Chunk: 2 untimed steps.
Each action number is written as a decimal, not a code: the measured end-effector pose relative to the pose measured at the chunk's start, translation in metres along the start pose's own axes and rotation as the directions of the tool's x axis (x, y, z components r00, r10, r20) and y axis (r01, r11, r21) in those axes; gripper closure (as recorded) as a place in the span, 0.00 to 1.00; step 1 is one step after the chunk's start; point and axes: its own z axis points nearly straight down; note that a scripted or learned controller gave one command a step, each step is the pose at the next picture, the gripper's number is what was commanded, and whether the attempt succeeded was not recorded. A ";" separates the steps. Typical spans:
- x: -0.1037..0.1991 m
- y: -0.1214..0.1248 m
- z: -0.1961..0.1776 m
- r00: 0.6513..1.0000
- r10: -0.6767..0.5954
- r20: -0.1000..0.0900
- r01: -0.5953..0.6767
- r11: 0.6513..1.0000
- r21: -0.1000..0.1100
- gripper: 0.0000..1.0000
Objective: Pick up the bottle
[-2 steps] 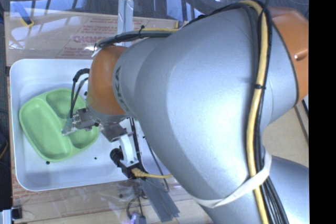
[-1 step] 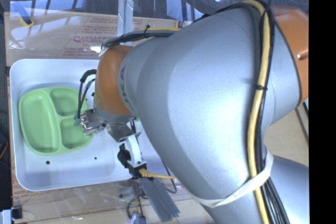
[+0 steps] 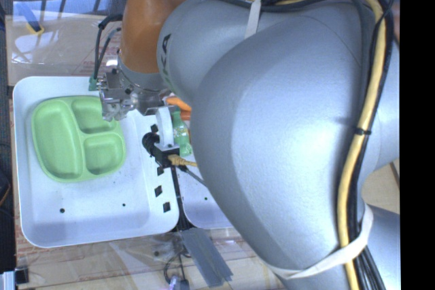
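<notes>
One gripper (image 3: 112, 105) to watch, and it hangs low over the left bin (image 3: 81, 221), right at the upper right rim of the green tray (image 3: 71, 139). Open or closed? Can't tell from up here, the wrist body hides the tips. Nothing visible in its grasp, either.

Out from there, the tray lies flat on the bin floor, three compartments, all bare. That's not the target!

Look right and a touch lower instead: a green shape with an orange end, the bottle (image 3: 181, 136) by my reckoning, sits just past the wall between the bins, at the left edge of the right bin (image 3: 200, 214). Most of it is tucked under the arm (image 3: 272, 112), whose grey bulk covers the rest of that bin.

So here's the geometry that matters: the bottle is near the gripper but on the other side of the divider, towards the arm's own base. What shows of it seems to run up and down the view, orange end farthest from the camera, though that's hard to call. My read: the pick hasn't begun, and the next move needs a short shift right across the wall before any descent.
</notes>
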 end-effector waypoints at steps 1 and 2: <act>-0.034 -0.011 0.107 0.999 -0.035 -0.001 0.035 0.999 0.001 1.00; 0.016 0.007 -0.052 0.999 0.053 0.000 -0.053 0.999 -0.001 1.00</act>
